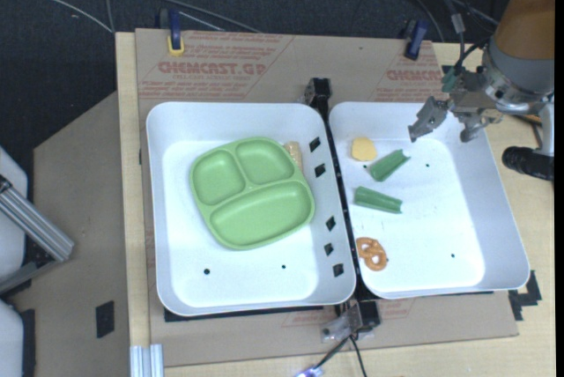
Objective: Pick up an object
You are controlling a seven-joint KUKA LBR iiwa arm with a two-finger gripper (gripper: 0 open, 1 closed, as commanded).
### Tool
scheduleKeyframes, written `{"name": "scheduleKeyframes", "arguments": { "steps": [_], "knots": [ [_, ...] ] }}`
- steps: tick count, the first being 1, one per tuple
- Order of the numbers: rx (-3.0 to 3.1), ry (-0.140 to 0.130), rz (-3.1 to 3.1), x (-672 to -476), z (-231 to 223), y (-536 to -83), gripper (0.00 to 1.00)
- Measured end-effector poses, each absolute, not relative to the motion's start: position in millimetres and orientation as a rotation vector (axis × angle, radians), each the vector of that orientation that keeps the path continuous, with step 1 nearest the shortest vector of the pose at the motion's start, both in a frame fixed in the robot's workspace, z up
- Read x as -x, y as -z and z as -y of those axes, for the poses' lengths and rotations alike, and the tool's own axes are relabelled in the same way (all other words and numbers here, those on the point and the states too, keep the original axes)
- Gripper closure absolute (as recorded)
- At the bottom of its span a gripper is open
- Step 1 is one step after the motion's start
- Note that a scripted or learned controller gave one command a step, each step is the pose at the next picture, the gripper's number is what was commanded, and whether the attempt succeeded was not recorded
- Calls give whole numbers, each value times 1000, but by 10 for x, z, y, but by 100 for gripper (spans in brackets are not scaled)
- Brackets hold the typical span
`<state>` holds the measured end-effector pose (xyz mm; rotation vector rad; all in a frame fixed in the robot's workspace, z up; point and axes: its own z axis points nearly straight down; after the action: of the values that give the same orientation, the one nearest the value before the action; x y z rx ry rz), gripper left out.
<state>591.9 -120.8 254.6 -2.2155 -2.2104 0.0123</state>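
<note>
1. Toward the upper right of the frame, the gripper [448, 121] hangs over the back part of the right bin [493, 190], with the grey and orange arm [526, 32] coming in from the right edge.
2. Its two fingers stand spread apart, one tip toward the left and one toward the right, and nothing is seen between them.
3. Nearest to it lies a green bean-like piece [388, 165], just below and to the left of the left fingertip; its long axis runs on a slant from lower left to upper right.
4. A yellow round piece [363, 149] sits just left of that, close to the divider between the bins.
5. A second green piece [378, 201] lies lower, near the middle of the bin's left side, its long axis running nearly across the frame with a slight drop to the right.
6. A pretzel [372, 254] rests near the lower left corner of the right bin, well apart from the gripper.
7. The left bin [167, 190] holds a green divided plate [253, 191] with a small tan piece [293, 155] at its upper right rim.
8. Judged from this, no object is picked yet; the upper green piece is the closest candidate, calling for a short move down and left.
9. Open white floor lies to the right and below the green pieces, so the approach has room; the bin's left wall crowds the yellow piece and the pretzel.
</note>
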Motion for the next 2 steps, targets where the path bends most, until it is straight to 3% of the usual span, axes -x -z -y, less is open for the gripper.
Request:
{"name": "scheduleKeyframes", "arguments": {
  "steps": [1, 2],
  "knots": [
    [2220, 0, 2221, -5941, 1205, -2615, 0],
    [2218, -5, 2216, -5958, 1231, -1993, 0]
  ]
}}
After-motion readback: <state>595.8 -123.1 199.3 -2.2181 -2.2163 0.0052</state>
